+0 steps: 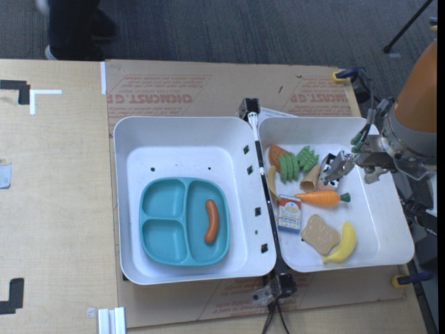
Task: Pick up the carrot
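The arm (417, 127) enters as a bulky rounded body with a broad orange band (423, 89) above a grey wrist section. Below that comes a pale grey metal block with darker fittings and a small green part beside it. The gripper (336, 168) is a dark, glinting cluster of small metal pieces

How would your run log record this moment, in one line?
phase: approach | gripper above right bin | carrot lying in bin, not held
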`<action>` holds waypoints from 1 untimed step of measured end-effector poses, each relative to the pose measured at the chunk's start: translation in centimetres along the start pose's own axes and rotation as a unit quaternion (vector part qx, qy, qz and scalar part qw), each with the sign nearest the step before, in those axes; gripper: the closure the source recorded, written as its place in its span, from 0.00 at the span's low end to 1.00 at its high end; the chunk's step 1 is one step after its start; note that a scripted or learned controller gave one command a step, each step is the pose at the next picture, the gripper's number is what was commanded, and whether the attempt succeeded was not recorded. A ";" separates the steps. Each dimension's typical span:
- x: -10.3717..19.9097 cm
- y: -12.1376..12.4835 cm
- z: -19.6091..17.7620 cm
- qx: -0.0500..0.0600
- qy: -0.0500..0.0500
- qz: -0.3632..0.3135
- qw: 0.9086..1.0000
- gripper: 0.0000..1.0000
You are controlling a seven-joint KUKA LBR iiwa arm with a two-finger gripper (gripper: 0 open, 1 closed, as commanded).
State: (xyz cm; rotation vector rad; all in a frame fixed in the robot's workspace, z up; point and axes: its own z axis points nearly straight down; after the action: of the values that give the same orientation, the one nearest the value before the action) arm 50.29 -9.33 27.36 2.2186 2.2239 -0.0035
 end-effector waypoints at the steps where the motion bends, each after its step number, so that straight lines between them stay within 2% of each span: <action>1: -0.8 3.7 14.4 0.001 0.001 -0.092 0.996 0.00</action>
State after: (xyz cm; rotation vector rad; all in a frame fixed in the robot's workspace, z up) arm 53.92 -10.18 12.93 2.0062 2.4211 -0.0037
